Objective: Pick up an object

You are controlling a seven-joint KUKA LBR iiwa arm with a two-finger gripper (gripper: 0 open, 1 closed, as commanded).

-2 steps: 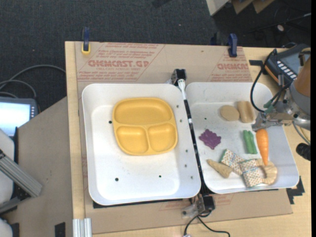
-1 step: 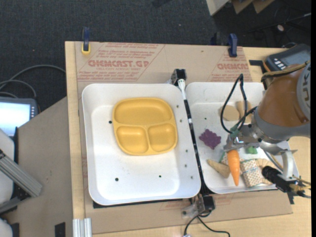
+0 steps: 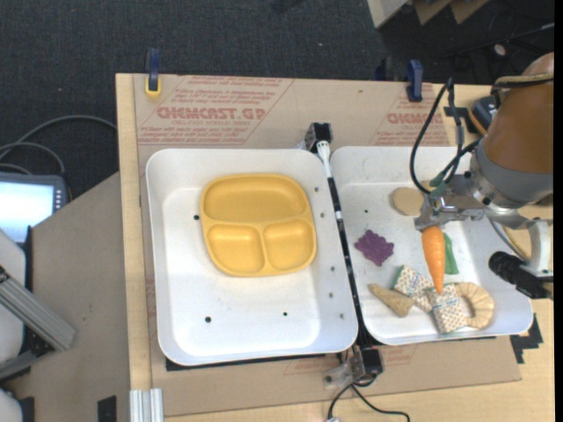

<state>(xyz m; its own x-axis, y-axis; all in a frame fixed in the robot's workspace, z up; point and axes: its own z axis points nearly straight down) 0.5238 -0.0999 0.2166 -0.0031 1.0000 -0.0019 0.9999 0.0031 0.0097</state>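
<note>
the left bin (image 3: 176,262) has open floor all round the yellow divided plate (image 3: 259,222), widest toward the near edge. the right bin (image 3: 369,170) is crowded: carrot (image 3: 434,255), purple piece (image 3: 376,247), tan disc (image 3: 407,201) and a touching cluster of wrapped items (image 3: 435,297) at the near side. its far-left corner lies bare.

Bright even overhead light, soft faint shadows, white bins slightly overexposed, mild overall softness

Yellow divided plate (image 3: 259,223), orange carrot (image 3: 434,257), purple piece (image 3: 376,247), white bins (image 3: 176,262), tan croissant (image 3: 478,301), patterned wrappers (image 3: 449,308)
</note>
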